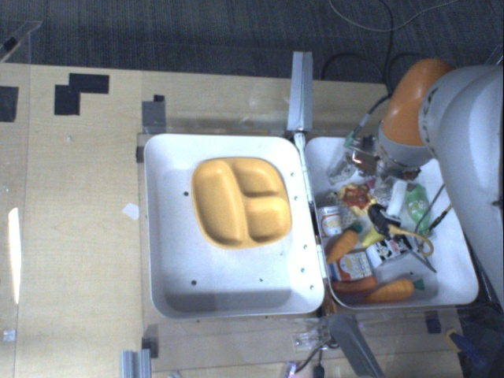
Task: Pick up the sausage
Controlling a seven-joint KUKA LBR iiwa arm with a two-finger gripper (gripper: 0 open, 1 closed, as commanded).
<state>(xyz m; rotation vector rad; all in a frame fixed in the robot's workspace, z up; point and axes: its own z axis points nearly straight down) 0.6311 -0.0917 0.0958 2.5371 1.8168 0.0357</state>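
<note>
Reddish-brown sausage (356,285) sits along the front edge of the right bin (465,278), beside a carrot (391,291). Looks light, slick and rounded, so I'd grab mid-length. Gripper (370,181) hangs over the clutter; jaw state I can't tell.

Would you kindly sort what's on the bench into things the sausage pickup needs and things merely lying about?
Belongs to the job:
sausage
gripper
right bin

Just lying about:
yellow divided tray
left bin
carrot
green packet
</note>
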